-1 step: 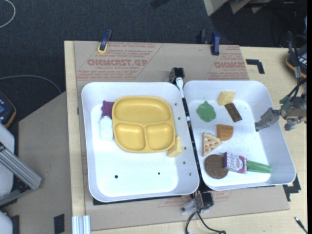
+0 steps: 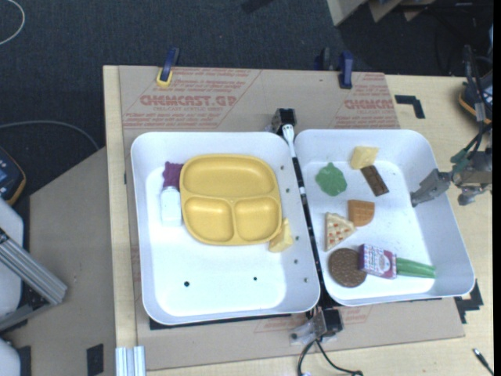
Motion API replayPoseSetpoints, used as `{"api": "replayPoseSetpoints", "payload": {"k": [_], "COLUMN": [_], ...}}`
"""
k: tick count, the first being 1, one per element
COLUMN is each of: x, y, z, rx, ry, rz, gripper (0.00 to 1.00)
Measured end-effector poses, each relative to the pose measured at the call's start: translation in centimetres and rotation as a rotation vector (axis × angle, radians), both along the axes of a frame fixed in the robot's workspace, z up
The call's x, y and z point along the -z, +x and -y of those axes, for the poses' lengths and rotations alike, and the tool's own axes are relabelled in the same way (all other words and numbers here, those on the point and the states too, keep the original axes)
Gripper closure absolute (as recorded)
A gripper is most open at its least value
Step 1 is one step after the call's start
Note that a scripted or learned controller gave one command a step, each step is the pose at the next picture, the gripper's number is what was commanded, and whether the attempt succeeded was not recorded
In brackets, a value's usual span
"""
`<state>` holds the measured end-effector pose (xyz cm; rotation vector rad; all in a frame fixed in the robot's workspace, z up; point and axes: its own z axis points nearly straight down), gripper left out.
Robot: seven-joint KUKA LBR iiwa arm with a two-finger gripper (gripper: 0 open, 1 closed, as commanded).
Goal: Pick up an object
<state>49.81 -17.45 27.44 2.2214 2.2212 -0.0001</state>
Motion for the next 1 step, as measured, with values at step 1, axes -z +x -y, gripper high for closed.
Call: {"api": "replayPoseSetpoints", "payload": {"k": [1], "x": [5.58], "y": [0.76], "z": [-0.69], "rx": [-0.001], "ry": [0.003], "rz": [-0.007], "gripper": [0.00]}}
